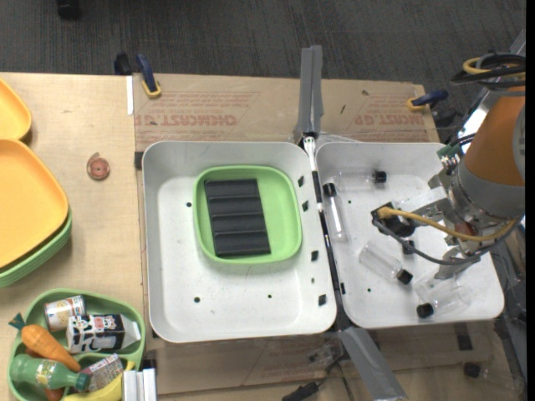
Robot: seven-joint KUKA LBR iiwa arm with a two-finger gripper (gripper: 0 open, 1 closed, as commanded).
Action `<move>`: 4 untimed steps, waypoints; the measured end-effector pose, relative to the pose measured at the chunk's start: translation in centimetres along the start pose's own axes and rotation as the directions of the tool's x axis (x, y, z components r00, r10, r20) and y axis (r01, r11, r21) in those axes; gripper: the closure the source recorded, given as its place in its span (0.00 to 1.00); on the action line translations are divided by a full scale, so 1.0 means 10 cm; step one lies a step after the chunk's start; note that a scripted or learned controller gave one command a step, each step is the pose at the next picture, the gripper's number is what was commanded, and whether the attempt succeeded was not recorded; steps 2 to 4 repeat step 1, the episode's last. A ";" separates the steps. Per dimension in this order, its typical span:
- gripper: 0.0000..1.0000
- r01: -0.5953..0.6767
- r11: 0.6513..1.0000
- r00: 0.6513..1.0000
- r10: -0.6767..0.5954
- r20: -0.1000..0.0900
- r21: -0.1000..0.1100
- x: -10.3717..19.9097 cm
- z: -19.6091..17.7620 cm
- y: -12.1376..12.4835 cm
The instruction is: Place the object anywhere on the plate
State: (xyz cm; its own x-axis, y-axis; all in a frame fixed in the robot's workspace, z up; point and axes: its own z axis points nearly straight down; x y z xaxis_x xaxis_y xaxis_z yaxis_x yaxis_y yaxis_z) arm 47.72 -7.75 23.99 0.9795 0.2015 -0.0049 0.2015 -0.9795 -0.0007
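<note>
I'm looking at two white bins: the left bin (167,307) is carrying a light green plate (288,215) with a dark grey ribbed block (237,217) showing four bands. The right bin (476,303) is holding clear plastic bottles (380,264) with black caps. The arm (501,149) is showing orange over grey, with a yellow cable (418,217) trailing. The bench (92,107) is reading pale wood, under brown cardboard (209,111) printed in red lettering. Orange plates (29,190) are sitting at left, and a green bowl (134,320) is showing mixed toy food colours.
</note>
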 end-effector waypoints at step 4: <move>0.00 0.001 1.000 1.000 -0.001 -0.001 0.000 0.03 0.01 -0.12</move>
